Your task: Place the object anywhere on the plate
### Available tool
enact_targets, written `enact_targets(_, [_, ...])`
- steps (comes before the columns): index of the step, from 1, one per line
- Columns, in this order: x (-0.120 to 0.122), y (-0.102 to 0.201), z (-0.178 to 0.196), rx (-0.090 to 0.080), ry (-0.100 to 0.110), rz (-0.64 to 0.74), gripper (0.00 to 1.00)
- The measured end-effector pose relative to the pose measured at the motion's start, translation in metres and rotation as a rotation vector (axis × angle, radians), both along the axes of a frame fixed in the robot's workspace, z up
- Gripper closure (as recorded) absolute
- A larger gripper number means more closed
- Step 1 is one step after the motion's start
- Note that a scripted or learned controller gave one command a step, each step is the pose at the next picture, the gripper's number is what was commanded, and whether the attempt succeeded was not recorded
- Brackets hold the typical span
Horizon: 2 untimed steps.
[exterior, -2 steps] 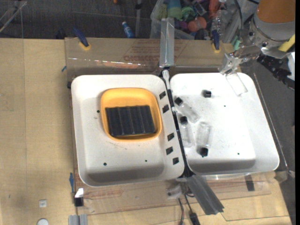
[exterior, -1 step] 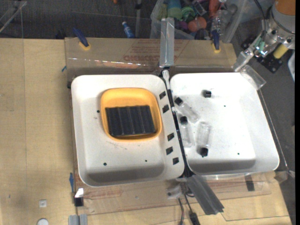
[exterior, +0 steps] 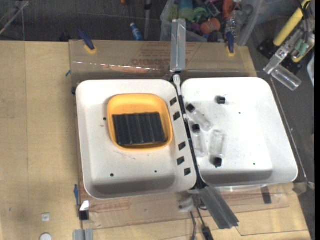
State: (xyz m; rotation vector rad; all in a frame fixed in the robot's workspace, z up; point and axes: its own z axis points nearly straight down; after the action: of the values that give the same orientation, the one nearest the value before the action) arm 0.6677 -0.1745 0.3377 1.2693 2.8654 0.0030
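Observation:
An orange plate (exterior: 138, 102) lies in the left bin (exterior: 90, 134). A black ribbed rectangular object (exterior: 138, 128) rests flat on the plate and covers most of its middle. My gripper (exterior: 283, 70) hangs at the top right, beyond the far right corner of the right bin (exterior: 260, 134). It is well away from the plate and looks pale and translucent under a grey body. Nothing shows between its fingertips.
Several small clear pieces with black caps (exterior: 216, 161) lie in the left half of the right bin, and a black bit (exterior: 220, 100) lies near its back. A black-marked divider (exterior: 181, 134) separates the bins. A box of colourful toys (exterior: 210, 6) stands behind the bench.

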Motion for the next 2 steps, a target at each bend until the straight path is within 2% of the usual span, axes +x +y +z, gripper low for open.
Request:
enact_targets(1, [-0.005, -0.049, 0.044, -0.003, -0.002, 0.275, 1.0])
enact_targets(2, [-0.012, -0.048, 0.1, -0.006, -0.002, 0.597, 1.0])
